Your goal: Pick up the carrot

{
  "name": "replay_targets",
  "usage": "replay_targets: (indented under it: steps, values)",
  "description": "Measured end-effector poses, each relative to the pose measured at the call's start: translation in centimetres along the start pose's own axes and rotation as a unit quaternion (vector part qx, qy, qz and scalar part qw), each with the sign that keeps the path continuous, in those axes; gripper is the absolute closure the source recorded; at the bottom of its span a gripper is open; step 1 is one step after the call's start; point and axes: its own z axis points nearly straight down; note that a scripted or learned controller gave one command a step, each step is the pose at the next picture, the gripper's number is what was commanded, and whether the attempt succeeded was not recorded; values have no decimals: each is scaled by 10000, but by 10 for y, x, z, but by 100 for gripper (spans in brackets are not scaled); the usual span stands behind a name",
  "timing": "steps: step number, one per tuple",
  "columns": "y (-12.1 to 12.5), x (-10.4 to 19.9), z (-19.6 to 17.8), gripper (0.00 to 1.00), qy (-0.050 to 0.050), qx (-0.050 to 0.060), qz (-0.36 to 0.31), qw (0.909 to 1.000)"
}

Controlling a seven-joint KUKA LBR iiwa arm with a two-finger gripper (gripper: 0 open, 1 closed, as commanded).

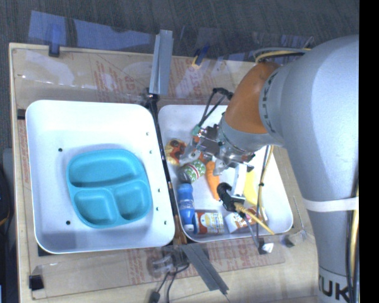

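The carrot (213, 180) is a short orange piece lying in the right white bin (282, 202), near its middle. My gripper (206, 156) hangs low over that bin, just above and slightly left of the carrot's upper end, which its metal parts partly cover. Nothing can be made out between the fingers.
Around the carrot lie a green can (191, 171), a blue bottle (186, 204), a red-and-white bottle (212, 222) and a brown-orange item (174, 149). The left bin (44, 122) holds a blue three-compartment tray (107, 185). My grey arm covers the right bin's far side.
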Motion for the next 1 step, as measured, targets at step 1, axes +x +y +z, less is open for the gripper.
replay_targets:
  steps: [1]
  values:
    - [71,24,-49,0,6,-12,918,9958]
